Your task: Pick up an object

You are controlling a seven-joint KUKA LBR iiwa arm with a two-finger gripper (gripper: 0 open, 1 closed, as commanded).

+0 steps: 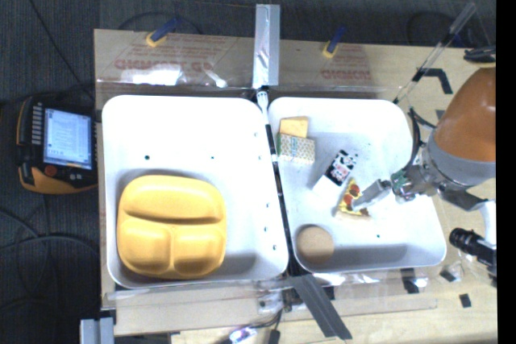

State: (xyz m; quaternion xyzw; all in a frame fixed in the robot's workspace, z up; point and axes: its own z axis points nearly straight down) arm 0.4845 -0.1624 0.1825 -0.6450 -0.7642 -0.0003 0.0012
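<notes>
Seen from above, two shallow white plastic bins sat side by side on a wooden bench. The left bin held one large yellow moulded foam block in the lower left of the frame. The right bin held several small things: a pale yellow and patterned box near its upper left corner, a small black and white patterned card towards the middle, a round tan ball at its lower left, and a small flat red and yellow toy right of centre.

The grey arm with its orange band reached in from the right edge. Its slim metal gripper pointed down and leftwards, its tip at or just beside the red and yellow toy. Whether it touched the toy, or was parted or closed, could not be told.

The step in hand appeared to be the approach to a grasp. The next move would call for settling squarely over the toy, closing firmly, then lifting straight up.
</notes>
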